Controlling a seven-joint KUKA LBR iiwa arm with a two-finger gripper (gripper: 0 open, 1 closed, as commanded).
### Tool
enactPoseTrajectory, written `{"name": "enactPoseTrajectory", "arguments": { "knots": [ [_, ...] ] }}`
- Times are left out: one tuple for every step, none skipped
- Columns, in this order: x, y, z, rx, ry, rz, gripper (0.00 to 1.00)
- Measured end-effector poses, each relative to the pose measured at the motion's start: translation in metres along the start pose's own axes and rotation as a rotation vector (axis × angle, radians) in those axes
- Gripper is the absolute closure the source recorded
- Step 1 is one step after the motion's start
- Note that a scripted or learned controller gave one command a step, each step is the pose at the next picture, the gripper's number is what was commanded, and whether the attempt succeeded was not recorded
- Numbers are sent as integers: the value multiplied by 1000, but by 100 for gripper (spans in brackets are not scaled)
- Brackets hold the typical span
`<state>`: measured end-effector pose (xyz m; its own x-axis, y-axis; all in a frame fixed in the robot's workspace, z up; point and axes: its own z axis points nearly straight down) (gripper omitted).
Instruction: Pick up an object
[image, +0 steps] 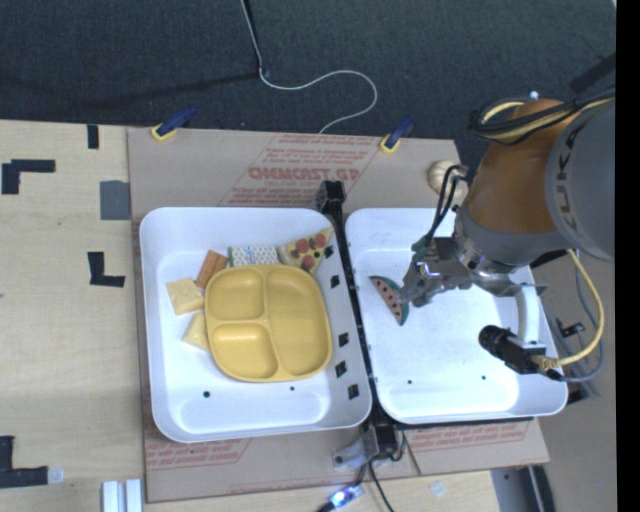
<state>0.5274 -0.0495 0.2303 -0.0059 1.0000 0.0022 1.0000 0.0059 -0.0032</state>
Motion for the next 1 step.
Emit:
{"name": "enactPoseTrajectory", "arguments": {
  "knots": [
    [23,-18,13,2,-2,4,100]
  ]
}}
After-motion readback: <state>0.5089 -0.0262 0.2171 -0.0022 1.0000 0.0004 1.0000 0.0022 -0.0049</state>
